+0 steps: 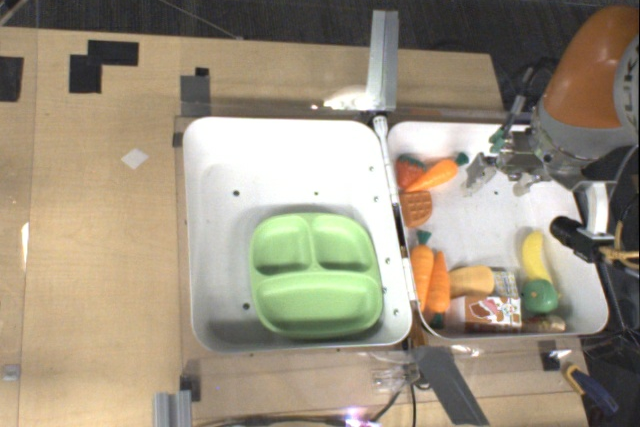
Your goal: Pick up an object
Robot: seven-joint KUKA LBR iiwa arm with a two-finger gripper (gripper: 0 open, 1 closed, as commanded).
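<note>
right bin (600,320): open floor at centre; toy carrots (430,281) lined its left wall, a banana (536,255), green ball (540,297) and carton (494,312) crowded its near corner; left bin (215,175): green tray (316,273) filled the near half.

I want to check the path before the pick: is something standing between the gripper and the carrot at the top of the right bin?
Nothing visible does. The gripper hovers over the right bin, and the carrot lies just to its left in the view, with bare bin floor between them. The waffle piece sits below the carrot, off that path.
</note>
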